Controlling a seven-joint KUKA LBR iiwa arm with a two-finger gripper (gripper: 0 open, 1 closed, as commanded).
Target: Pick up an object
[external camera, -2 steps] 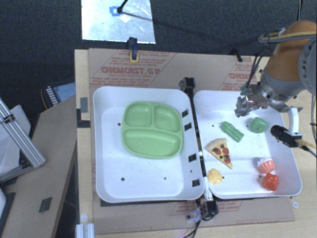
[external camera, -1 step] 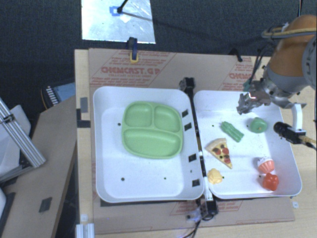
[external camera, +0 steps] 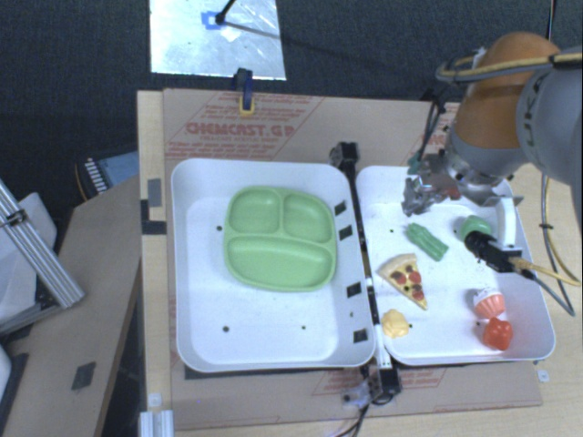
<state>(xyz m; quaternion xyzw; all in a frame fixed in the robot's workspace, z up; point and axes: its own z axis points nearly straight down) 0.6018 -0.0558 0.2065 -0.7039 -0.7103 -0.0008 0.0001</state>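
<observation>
My gripper (external camera: 415,200) hangs over the upper left part of the right bin (external camera: 537,326), its metal fingers pointing down and nothing visibly between them. Just below it a green pickle-shaped piece (external camera: 426,241) lies on the bin floor. A toy pizza slice (external camera: 405,279) lies lower, near the bin's left side. A small yellow piece (external camera: 394,323) sits by the front left corner. A cupcake-like toy (external camera: 486,301) and a red toy (external camera: 497,334) rest at the front right.
The left bin (external camera: 200,317) holds a green divided plate (external camera: 278,238). A black divider strip (external camera: 355,235) runs between the two bins. The arm's grey and orange body (external camera: 510,89) looms over the right bin's back right corner.
</observation>
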